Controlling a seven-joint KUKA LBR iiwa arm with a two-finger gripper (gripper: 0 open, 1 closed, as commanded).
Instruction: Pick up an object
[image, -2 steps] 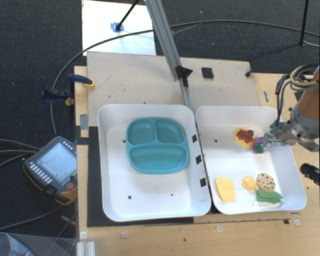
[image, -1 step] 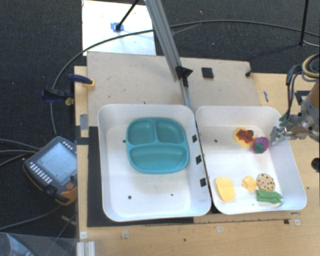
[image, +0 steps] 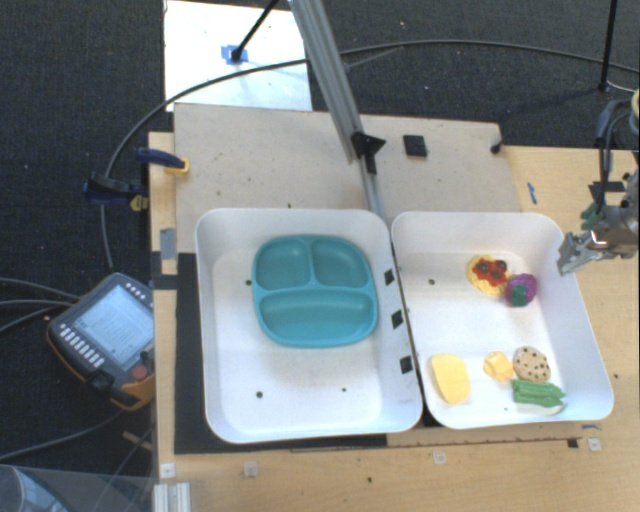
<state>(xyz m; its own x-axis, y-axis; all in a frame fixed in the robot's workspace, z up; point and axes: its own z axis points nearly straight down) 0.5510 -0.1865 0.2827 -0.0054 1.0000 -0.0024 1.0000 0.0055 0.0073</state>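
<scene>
Gripper (image: 578, 250) sat at right edge of frame, over the right bin's (image: 575, 330) upper right rim, nothing held; fingers too small and blurred to tell if apart or together.

Targets all in right bin: pizza (image: 488, 272) touching grape (image: 520, 290) upper centre; cheese (image: 451, 379), small yellow piece (image: 498, 366), cookie (image: 531, 364) and bean (image: 538, 394) along lower part. Best bet judged the cheese: well apart from neighbours, long axis near vertical in frame, slightly tilted, so close across its short width. Bean ran left-right, touching cookie, riskier. Teal plate (image: 314, 291) in left bin (image: 225, 330).
</scene>
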